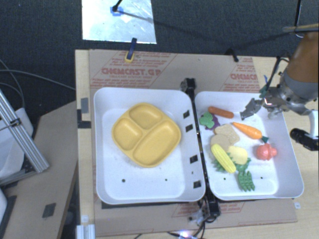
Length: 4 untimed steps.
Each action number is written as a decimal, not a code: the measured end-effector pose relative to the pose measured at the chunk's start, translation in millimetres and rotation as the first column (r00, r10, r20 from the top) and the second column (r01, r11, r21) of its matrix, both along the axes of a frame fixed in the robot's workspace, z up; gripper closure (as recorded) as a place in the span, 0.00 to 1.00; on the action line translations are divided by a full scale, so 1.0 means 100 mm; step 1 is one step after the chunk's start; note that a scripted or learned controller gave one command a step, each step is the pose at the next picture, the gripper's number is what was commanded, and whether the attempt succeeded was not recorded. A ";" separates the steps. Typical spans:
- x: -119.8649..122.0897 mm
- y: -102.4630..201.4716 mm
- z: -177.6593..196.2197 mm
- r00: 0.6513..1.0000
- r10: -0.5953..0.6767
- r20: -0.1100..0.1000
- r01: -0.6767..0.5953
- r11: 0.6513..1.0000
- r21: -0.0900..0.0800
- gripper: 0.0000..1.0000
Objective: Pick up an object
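While the arm leans in from the right, its orange band sits above a grey wrist angled down toward the right bin. Its gripper hangs over that bin's upper part, fingers spread apart with nothing between them. Just below lie a carrot and a sausage; farther down sit bread, corn and a tomato. A yellow divided plate rests in the left bin.

Arm: grey body w/ orange band above wrist, thin black cable alongside, dark grey fingers.
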<state>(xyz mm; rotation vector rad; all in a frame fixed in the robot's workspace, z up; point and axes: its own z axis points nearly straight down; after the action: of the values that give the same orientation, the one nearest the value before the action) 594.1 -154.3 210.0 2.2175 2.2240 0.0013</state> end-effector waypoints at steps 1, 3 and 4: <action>0.12 0.12 -1.08 1.000 0.003 0.015 -0.003 1.000 -0.002 0.00; 0.76 0.71 -1.24 1.000 0.004 0.004 -0.004 1.000 0.000 0.00; 0.77 0.69 -1.12 1.000 0.005 0.007 -0.005 1.000 0.000 1.00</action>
<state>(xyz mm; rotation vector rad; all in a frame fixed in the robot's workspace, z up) 671.1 -84.9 97.8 2.2084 2.2251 0.0090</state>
